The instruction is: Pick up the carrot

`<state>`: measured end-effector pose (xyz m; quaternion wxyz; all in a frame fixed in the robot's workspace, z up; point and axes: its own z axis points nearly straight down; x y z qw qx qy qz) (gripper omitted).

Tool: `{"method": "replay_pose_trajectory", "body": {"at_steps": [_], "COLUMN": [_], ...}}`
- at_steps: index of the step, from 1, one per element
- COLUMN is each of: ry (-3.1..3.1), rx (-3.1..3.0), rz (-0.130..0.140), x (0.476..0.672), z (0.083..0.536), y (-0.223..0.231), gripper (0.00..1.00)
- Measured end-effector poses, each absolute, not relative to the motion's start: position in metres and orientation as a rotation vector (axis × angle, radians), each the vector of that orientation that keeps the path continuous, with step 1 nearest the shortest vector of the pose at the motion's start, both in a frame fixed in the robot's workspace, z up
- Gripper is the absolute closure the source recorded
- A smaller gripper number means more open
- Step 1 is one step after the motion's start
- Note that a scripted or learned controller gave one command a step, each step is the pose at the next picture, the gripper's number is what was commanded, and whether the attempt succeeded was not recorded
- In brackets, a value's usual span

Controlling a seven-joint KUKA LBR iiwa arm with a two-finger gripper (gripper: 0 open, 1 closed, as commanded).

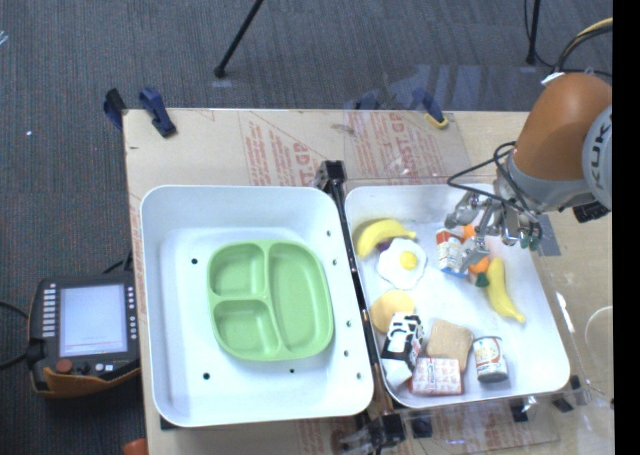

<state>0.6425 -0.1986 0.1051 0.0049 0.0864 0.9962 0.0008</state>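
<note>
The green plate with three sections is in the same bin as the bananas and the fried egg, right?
Not quite. The camera view shows the green plate alone in the left bin. The bananas and the fried egg lie in the right bin, where the gripper is too.

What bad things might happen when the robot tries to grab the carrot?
1. The carrot is small and squeezed between a little carton and a banana, so the claw might pinch one of those instead.
2. The claw hangs just above that crowded spot, so coming down it may bump the carton over or shove the banana.
3. The carrot is partly hidden, so it may slip out.
</note>
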Motion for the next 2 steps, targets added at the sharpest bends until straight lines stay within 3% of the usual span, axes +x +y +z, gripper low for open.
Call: {"method": "replay_pose_trajectory", "body": {"at_steps": [1, 2], "ry": [3.130, 3.135], "rx": [0.102, -0.113], "rz": [0.003, -0.001], "x": [0.614, 0.605], "z": [0.179, 0.181], "y": [-0.132, -0.214], "gripper": [1.00, 1.00]}}
